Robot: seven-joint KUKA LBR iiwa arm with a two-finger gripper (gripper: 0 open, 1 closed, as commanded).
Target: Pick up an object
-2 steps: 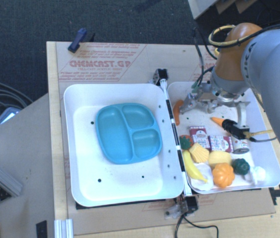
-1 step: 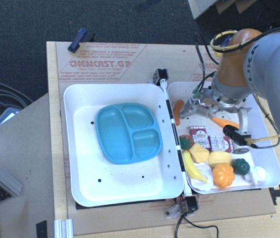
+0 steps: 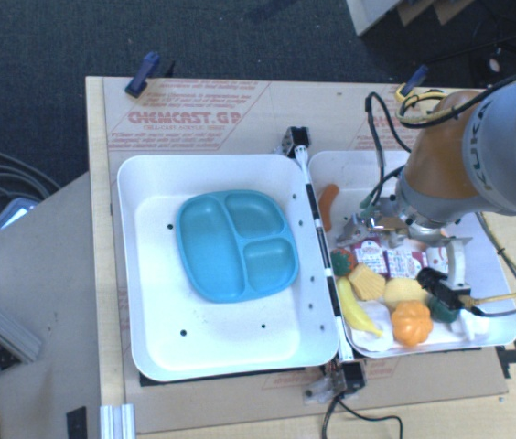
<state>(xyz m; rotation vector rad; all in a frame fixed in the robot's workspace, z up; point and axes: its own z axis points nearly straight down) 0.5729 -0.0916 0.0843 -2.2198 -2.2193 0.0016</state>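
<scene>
The right bin [image 3: 359, 165] holds a heap of toy food. An orange carrot-like piece [image 3: 329, 204] lies by its left wall, with a green piece [image 3: 340, 263] below it. Further down are a banana [image 3: 354, 309], a pale yellow ridged piece [image 3: 366, 283], a lemon [image 3: 404, 291], an orange pumpkin [image 3: 411, 323] and a dark green piece [image 3: 443, 311]. Printed snack packets [image 3: 391, 262] lie in the middle. My gripper [image 3: 397, 236] hangs low over the packets, under the orange-banded wrist [image 3: 436, 167]. The wrist hides much of it.
The left bin [image 3: 148, 337] carries a blue divided plate [image 3: 238, 243]. A black clamp rail [image 3: 317, 236] runs between the bins. Cables [image 3: 381, 135] loop off the wrist over the right bin's far side. A blue clip [image 3: 141, 74] sits at the board's far left corner.
</scene>
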